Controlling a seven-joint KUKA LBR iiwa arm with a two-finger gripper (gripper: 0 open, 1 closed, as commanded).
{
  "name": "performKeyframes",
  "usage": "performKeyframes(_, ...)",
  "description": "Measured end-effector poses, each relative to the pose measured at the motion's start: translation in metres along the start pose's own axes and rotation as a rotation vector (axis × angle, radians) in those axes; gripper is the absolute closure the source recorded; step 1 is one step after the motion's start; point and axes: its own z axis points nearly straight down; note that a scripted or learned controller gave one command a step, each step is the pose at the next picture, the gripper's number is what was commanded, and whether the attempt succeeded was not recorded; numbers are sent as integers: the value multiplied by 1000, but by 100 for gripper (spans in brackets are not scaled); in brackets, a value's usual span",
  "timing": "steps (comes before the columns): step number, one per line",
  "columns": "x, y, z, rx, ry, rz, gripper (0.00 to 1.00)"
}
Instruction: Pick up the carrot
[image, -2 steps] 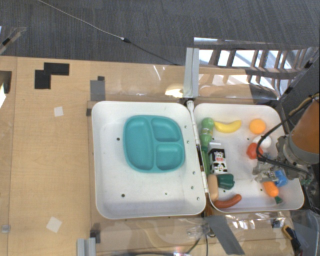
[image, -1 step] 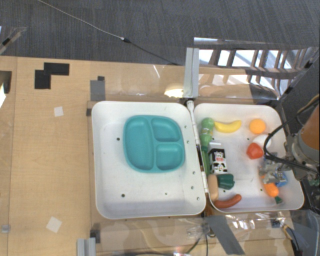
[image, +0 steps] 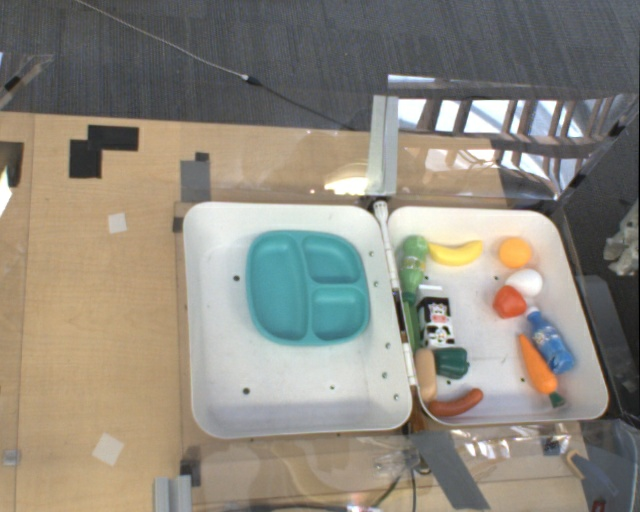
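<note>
Lying slantwise near right-hand shallow white bin's (image: 486, 352) right wall: orange tapered plastic carrot (image: 538, 366), green stub pointing at front corner, touching small blue bottle (image: 551, 341). Gripper state: cannot tell.

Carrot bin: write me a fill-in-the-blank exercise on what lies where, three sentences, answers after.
1. The carrot lies in the ____ bin, near its front right corner.
2. Right beside the carrot lies a bottle coloured ____.
3. The teal divided plate sits in the ____ bin.

Missing words: right; blue; left
</note>
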Motion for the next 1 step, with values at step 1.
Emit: performKeyframes(1, -18, 3, 179, -11, 23, 13, 100)
